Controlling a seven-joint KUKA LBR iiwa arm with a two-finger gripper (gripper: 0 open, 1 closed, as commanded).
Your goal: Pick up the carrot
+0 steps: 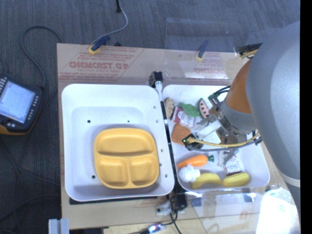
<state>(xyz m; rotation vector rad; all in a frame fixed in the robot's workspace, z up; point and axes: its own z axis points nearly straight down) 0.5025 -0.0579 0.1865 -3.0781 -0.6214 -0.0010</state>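
While the grey arm (278, 96) is reaching in from the view's right, you are seeing its pincer (230, 155) hanging low over the right bin (254, 164). You cannot tell whether it is released or clenched. Well away from the pincer, toward the view's left, the left bin (83, 106) is holding a yellow divided plate (126, 157), which is sitting flat in its lower half. Nearer, the carrot (197, 160) is lying on the right bin's floor just beside the pincer on the view's left side, its green top pointing toward the pincer; whether the two are touching you cannot tell. Below the pincer in the view, a yellow banana (205, 180) and a yellow lemon-like piece (236, 180) are lying end to end along the bin's bottom wall. A small printed packet (234, 165) is resting between the pincer and that lemon-like piece. Up and to the left of the pincer, a watermelon slice (203, 107) is lying near the top wall, and a small white piece (187, 172) is sitting against the carrot's far end.
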